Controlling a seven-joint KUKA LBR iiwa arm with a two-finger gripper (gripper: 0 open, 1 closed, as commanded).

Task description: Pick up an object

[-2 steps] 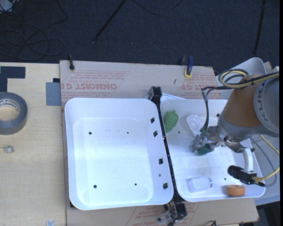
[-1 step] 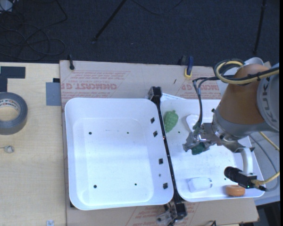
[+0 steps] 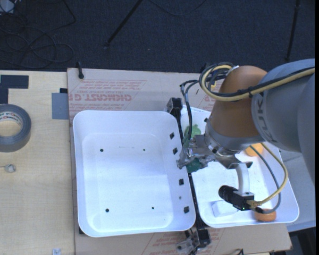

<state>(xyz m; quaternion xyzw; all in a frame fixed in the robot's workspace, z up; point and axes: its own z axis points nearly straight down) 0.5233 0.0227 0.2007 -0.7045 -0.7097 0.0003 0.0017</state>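
1. Green object (image 3: 194, 133), partly hidden by the arm, lies in the right white plastic bin (image 3: 287, 206) near its left wall.
2. An orange rounded object (image 3: 265, 214) sits at that bin's front edge.
3. Claw (image 3: 193, 161) hangs over the green object; its opening cannot be told.

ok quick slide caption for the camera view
KUKA arm reaching over the right bin, left bin beside it, a tape roll on the bench.
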